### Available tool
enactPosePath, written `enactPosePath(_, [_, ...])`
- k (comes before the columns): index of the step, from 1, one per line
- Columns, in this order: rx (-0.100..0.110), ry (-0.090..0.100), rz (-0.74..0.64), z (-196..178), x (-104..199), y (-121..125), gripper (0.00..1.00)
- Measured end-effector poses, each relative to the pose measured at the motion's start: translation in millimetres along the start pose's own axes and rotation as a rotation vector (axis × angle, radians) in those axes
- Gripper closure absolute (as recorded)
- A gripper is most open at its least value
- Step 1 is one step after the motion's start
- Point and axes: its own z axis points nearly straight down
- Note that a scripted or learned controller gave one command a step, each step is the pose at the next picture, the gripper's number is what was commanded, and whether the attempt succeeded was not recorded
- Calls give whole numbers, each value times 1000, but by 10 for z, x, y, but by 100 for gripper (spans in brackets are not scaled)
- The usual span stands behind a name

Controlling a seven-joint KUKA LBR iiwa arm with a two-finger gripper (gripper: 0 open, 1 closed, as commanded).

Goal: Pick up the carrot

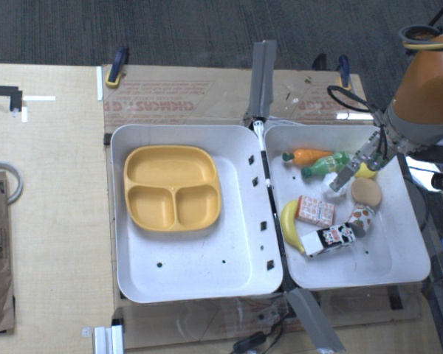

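Nearest the camera in the right bin (399, 268), a black-and-white carton (332, 237) lies just beside a banana (290, 226), with a small red-and-white box (315, 210) a little farther back. On the right of these sit a small patterned item (360, 217) and, beyond it, a tan round piece (366, 192) (its exact kind cannot be made out). Over the middle of this bin hangs the pincer (340, 182), its grey fingers slanting down and leftward from the arm (421, 87) that enters from the right; nothing is seen between the fingers, and how wide they stand cannot be told. Just beyond the fingertips lies a green bottle (325, 165), and touching its far side is the carrot (310, 155), orange with a green tip pointing left, lying near the bin's back wall and apart from the pincer. A yellow item (367, 171) peeks out by the wrist. Left of all this, the left bin (192, 271) holds a yellow divided plate (173, 188).
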Motion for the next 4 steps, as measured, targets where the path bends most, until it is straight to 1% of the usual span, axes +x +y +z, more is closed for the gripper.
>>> enactPosePath(1, [-1,-2,76,106,-180,631,0])
enactPosePath(2, [-2,-4,-60,96,-237,610,0])
enactPosePath(3, [-1,-1,-53,193,-129,618,0])
enactPosePath(4, [-1,-2,-70,-11,-24,570,0])
